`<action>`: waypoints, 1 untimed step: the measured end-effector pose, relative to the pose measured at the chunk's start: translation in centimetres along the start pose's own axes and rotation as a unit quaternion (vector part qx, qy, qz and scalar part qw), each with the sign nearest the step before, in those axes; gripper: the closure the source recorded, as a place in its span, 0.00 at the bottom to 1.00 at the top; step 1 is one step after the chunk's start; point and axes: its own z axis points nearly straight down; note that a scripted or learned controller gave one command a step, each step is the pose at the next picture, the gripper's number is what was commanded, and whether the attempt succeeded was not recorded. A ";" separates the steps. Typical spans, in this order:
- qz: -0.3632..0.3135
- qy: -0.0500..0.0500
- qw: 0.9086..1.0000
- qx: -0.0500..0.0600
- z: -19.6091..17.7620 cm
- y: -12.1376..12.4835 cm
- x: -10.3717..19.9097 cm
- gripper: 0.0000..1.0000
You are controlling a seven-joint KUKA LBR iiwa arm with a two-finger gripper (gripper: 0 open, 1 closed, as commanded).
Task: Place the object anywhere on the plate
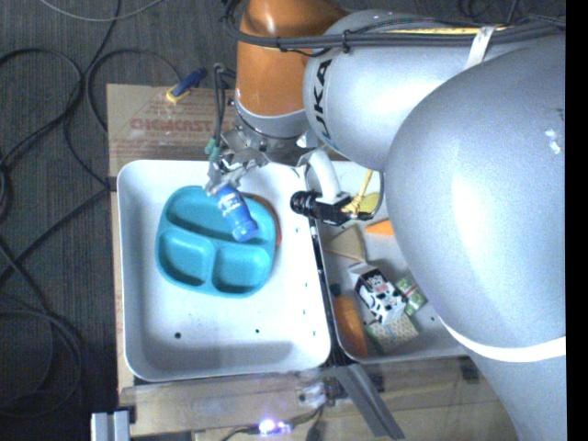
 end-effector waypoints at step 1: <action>-0.023 0.001 1.000 -0.002 0.1 -2.7 5.7 1.00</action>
